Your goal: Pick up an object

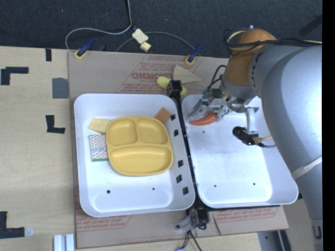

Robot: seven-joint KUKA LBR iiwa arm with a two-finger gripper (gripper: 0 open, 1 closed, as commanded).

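Nearest, two shallow white plastic bins lie side by side; in the right one's far-left corner the grey gripper stoops over a small orange object, apparently to grasp it, fingers unclear.

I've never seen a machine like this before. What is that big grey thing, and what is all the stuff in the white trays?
The big grey thing is a robot arm with an orange band. A camera above the bench looks down at a slant, and the arm reaches in from the right. Its end effector, the part meant for grabbing, is low in the right bin, right at a small orange object. I cannot tell whether it has grabbed it. The left bin holds a yellow divided plate, with a few small flat pieces beside it. Both white bins sit on brown cardboard.
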